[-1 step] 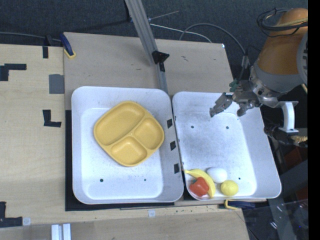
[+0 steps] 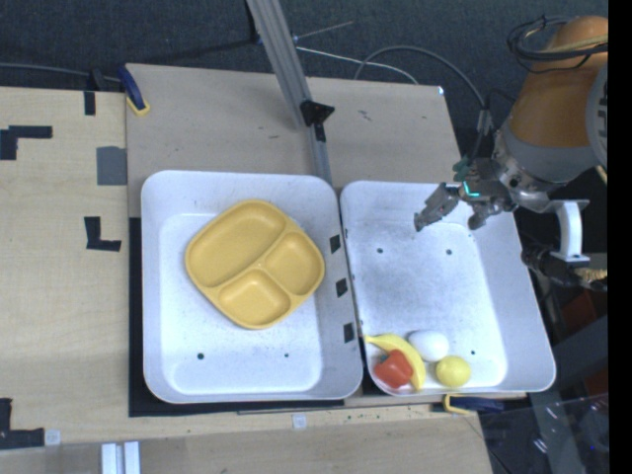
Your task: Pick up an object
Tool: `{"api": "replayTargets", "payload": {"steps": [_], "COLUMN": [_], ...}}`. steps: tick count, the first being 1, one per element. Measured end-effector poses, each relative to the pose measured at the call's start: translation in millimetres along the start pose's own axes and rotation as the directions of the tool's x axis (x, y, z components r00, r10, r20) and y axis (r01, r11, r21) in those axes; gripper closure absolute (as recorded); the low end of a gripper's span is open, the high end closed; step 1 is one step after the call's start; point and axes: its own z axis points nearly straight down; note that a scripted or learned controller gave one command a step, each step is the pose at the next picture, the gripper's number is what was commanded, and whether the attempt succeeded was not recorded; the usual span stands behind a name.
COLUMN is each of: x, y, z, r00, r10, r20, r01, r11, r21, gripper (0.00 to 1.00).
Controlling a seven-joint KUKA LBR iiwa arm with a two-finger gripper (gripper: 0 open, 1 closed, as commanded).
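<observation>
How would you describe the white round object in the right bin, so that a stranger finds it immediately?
Start at the right bin, the one without the yellow divided plate. In its near corner, toward the middle of the bench, lies a small cluster of toy foods. The white ball sits at the cluster's far side, between the banana and the yellow ball; it alone is white.
</observation>
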Motion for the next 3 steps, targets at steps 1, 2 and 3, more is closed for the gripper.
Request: {"api": "replayTargets", "payload": {"steps": [1, 2, 3], "x": [0.0, -7.7, -10.5], "y": [4.8, 5.9, -2.3], "z": [45.2, 105.7, 152.8], "r00": [1.000, 1.000, 1.000], "r10": [0.001, 0.002, 0.002], "r20": [0.001, 0.001, 0.001], "r01": [-0.001, -0.002, -0.002], "r11": [1.000, 1.000, 1.000], "r21": [0.005, 0.006, 0.006], "gripper": [0.00, 0.00, 0.00]}}
